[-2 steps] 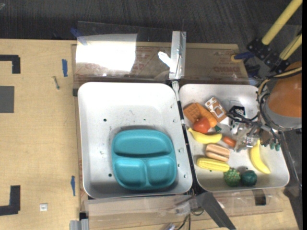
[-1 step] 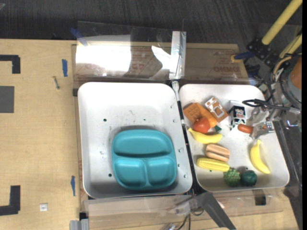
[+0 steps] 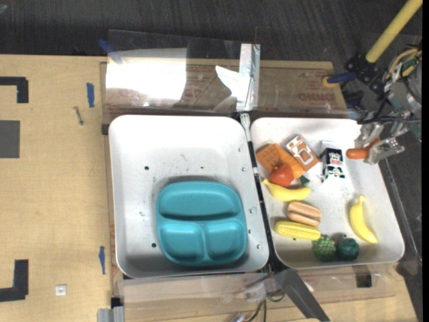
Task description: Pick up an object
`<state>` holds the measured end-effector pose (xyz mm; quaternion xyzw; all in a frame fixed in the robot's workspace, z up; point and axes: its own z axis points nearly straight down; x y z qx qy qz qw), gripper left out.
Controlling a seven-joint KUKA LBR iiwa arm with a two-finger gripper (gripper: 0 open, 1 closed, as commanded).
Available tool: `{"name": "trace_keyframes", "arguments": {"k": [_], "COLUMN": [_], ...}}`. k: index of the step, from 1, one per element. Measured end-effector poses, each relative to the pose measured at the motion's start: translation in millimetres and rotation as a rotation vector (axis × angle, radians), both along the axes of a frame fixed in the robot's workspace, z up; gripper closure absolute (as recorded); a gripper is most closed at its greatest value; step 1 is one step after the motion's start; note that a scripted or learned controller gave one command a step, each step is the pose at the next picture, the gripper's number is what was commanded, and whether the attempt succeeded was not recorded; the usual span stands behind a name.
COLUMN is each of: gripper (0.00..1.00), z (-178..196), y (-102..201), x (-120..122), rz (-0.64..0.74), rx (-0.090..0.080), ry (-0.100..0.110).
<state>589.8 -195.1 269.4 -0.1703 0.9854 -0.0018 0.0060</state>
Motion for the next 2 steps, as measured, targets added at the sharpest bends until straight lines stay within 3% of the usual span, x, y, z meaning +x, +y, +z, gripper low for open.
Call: {"name": "trace_keyframes", "arguments": {"k": [1, 2], "gripper": [1.0, 1.0], "z": [-69, 6], "y": [35, 37], "x": [71, 79], "rz": [-0.032, 0.292], "rx": [0.007, -0.003], "ry": [0.012, -0.003]}}
